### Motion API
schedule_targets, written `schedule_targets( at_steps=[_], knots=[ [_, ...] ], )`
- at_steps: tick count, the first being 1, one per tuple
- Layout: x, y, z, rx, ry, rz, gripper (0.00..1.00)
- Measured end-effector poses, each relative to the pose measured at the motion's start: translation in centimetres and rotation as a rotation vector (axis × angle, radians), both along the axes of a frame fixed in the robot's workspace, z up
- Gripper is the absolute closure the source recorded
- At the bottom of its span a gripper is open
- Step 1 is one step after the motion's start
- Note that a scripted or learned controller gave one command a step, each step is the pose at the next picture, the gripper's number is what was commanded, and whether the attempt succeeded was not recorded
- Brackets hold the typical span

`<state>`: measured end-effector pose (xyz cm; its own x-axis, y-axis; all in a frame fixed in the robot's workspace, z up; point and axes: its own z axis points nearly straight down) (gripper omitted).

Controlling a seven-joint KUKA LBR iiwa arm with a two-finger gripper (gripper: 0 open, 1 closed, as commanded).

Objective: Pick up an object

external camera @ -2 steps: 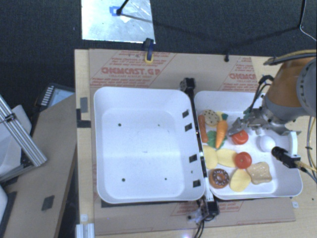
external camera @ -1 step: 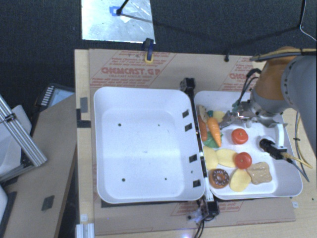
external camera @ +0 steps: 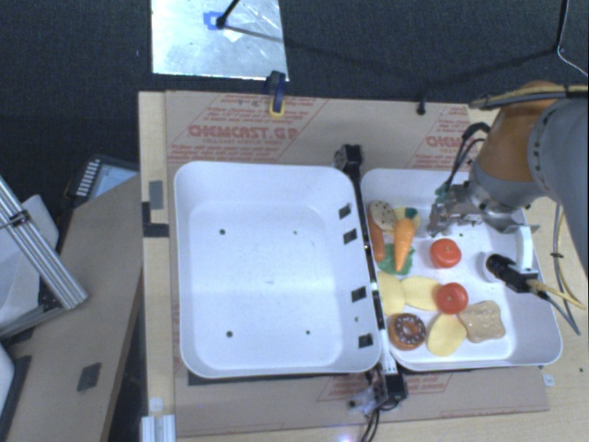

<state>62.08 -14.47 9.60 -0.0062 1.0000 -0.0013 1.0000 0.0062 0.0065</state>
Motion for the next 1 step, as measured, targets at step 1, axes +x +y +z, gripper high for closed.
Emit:
schedule_targets(
  at_steps=[1],
  knots=[
    [4.15,-0.79,-1.05,0.000,0.000,0.000,1.00]
  ],
)
